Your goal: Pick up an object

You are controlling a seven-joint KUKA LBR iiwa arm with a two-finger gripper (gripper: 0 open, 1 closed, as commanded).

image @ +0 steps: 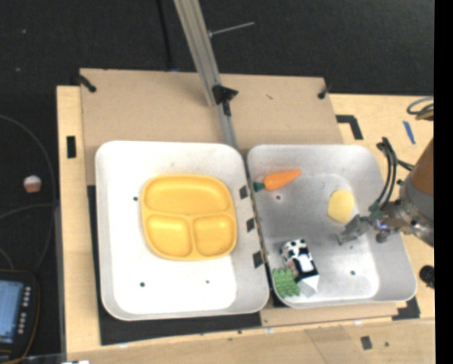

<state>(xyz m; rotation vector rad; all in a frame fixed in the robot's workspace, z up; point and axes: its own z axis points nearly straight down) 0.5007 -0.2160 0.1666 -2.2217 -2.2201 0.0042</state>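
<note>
While the end effector sits low in the right bin, its fingers spread apart and grip nothing, the nearest candidate, a yellow lemon-shaped object, lies just beside the fingertips on their upper-left side. A toy carrot lies near the bin's upper-left corner; a black-and-white cow figure and a green piece occupy the lower-left corner. Risk: the rounded yellow object can roll away if one finger touches first. An off-centre closure likely squeezes it out sideways.
</note>
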